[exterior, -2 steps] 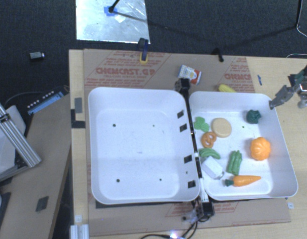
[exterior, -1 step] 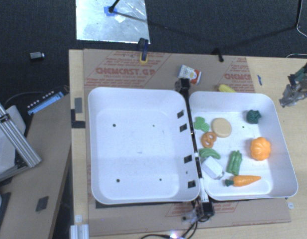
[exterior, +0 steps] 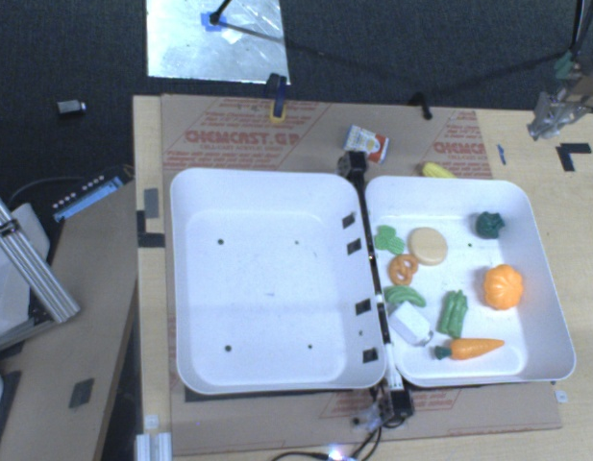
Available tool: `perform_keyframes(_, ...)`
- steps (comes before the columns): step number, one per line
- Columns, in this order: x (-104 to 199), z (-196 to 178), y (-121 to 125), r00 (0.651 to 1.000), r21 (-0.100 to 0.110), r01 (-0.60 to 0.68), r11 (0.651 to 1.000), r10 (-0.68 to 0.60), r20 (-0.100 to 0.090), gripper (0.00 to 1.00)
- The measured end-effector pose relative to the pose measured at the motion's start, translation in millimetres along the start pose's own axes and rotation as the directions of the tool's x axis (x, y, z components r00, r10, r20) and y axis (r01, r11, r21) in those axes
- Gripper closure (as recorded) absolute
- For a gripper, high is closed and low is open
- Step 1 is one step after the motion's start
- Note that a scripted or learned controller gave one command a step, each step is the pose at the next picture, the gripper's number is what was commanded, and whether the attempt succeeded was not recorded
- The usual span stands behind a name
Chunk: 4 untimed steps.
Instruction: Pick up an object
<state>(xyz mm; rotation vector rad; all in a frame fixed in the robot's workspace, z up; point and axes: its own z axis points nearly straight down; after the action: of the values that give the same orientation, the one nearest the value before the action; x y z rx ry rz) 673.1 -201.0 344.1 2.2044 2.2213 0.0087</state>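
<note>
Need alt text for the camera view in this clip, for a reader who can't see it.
Two shallow white bins sit side by side on a bench; the right bin holds toy food, including an orange pumpkin, a carrot, a pretzel and a round biscuit. The gripper is at the upper right, away from the toys.

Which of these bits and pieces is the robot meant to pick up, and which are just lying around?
For the job, all in the right bin:
orange pumpkin
carrot
broccoli
pretzel
round biscuit
green beans

Just lying about:
yellow piece on the bench beyond the bin
small packet
foil sheet
</note>
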Motion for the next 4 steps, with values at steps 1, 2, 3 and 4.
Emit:
perform_keyframes(1,-6,-139,-3,1.000,-0.006,-0.001,1.000,0.001,0.002,1.00)
perform_keyframes(2,-6,-163,-2,1.000,0.008,-0.002,1.000,0.002,-0.002,1.00)
perform_keyframes(3,26,-175,-2,1.000,0.008,-0.002,1.000,0.002,-0.003,1.00)
perform_keyframes(4,-7,-192,-3,1.000,0.008,-0.007,1.000,0.007,-0.002,1.00)
